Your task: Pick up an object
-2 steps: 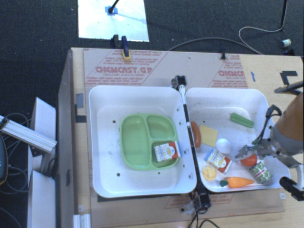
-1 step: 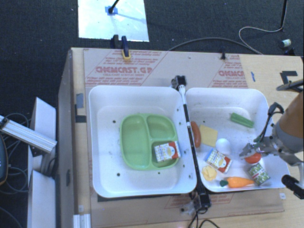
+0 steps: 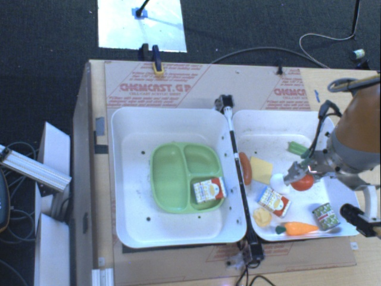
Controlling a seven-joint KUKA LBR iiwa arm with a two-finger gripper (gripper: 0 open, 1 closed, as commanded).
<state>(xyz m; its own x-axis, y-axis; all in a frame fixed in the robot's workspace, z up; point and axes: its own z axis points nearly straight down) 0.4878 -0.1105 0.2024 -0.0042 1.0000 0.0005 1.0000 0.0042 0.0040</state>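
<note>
My gripper (image 3: 297, 173) hangs low in the right bin (image 3: 262, 130), reaching in from the right. It is just over a red tomato (image 3: 303, 183) and a white round thing (image 3: 280, 187). Around it lie a yellow cheese block (image 3: 261, 169), an orange-red sausage (image 3: 245, 167), a green piece (image 3: 297, 148), a small juice carton (image 3: 274, 202), a yellow chip (image 3: 262, 217), a carrot (image 3: 297, 227) and a green can (image 3: 325, 215). Nothing shows as lifted off the bin floor.
The left bin (image 3: 128, 159) holds a green compartment plate (image 3: 178, 177) with a small carton (image 3: 208, 190) in its near right compartment. A black divider bar (image 3: 233, 154) runs between the bins. Cables cross the bench behind them.
</note>
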